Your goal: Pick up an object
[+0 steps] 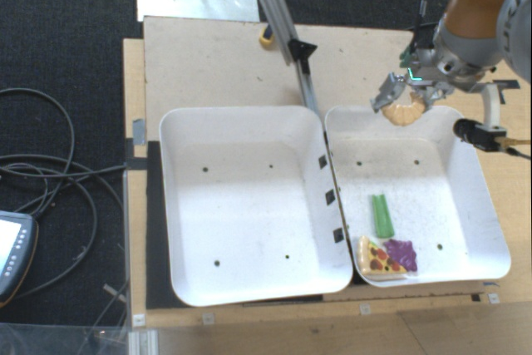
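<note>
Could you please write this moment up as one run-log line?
arm: above right bin far edge | gripper: shut on tan pastry, lifted | remaining in right bin: green stick, pizza slice, purple piece

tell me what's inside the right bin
The right bin holds a green stick, a pizza slice and a purple piece near its front. The pincer has a tan round thing at the far rim, hiding whatever lies beneath.
</note>
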Robot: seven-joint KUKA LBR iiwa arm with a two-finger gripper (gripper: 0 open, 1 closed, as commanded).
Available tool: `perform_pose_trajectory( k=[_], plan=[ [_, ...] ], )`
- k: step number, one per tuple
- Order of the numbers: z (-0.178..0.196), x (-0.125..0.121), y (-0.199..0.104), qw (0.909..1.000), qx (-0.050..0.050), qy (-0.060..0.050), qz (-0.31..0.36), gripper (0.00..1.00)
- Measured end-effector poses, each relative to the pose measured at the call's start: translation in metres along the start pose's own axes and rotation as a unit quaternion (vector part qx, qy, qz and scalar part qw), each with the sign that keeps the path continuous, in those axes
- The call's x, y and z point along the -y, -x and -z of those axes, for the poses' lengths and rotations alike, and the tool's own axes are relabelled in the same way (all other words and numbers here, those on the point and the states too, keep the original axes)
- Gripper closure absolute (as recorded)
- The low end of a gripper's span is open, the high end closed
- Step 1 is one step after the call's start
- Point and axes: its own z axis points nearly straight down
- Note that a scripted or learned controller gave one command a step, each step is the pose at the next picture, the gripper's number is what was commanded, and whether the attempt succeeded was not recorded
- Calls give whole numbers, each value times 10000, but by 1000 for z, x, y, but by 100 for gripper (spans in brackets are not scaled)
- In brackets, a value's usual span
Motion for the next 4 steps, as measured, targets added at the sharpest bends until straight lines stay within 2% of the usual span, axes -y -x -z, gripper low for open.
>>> perform_pose_trajectory(
  k=[1,3,4],
  plan=[
    [2,-1,0,10000,6,16,7,0],
    [-117,10,-1,10000,1,-12,-19,0],
    [-156,10,-1,10000,3,-1,-18,0]
  ],
)
